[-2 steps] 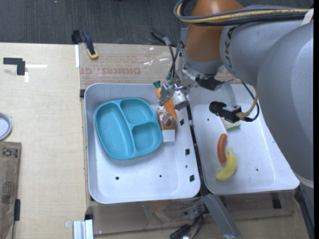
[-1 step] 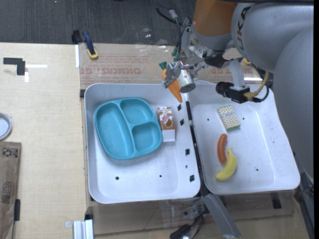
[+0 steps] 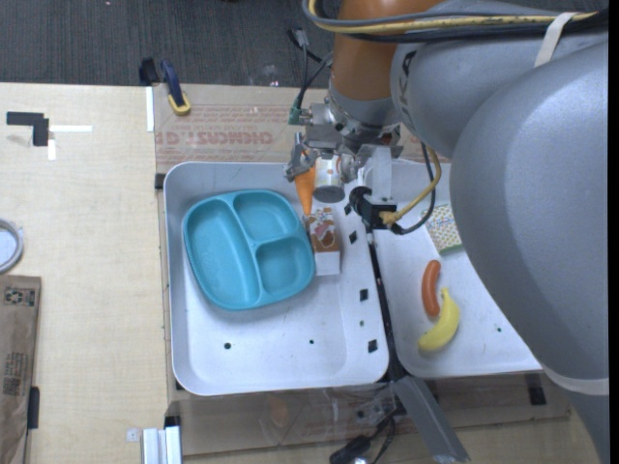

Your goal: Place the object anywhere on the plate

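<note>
Box beside blue plate

Bulky grey arm, orange wrist band, yellow-black cables

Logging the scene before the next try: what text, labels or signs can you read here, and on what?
"CHEMCYL", mirrored red print on the cardboard strip behind the left bin; the rest is blurred.
Recycling sign on the brown paper bag; its small print is unreadable.
Small carton beside the blue plate: print too blurred.
</note>
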